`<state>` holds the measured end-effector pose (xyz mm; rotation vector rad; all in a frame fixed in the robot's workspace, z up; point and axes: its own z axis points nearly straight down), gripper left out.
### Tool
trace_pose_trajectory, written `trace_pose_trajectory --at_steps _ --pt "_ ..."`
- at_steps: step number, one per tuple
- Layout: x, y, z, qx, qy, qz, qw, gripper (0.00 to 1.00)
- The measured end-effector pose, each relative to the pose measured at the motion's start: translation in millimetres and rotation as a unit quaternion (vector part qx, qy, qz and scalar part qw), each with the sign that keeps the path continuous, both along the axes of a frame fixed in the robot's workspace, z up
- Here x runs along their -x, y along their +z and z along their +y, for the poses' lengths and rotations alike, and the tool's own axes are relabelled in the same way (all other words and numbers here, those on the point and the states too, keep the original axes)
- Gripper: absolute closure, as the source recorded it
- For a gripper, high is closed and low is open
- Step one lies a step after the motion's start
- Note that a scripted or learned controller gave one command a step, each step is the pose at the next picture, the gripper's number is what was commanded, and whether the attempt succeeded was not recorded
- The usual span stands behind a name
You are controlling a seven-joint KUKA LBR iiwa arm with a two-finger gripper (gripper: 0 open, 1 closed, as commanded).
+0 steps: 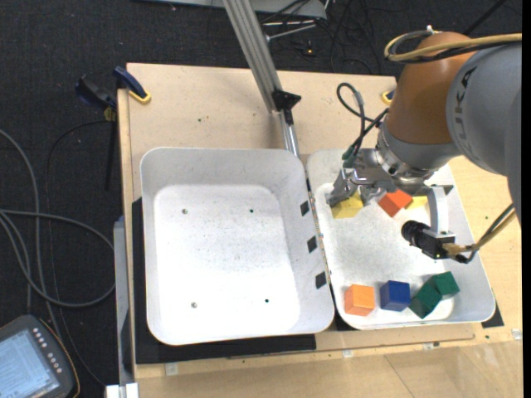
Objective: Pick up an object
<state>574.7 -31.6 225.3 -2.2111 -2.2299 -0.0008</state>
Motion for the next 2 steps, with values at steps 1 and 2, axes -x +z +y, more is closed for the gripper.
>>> trace_pose_trajectory --at_steps 1,2 --pt "-7 -4 53 -0.0001 0.000 0.000 1.0000 1.00" --pt "-24 11 104 -0.0003 -0.001 -0.002 1.0000 1.00"
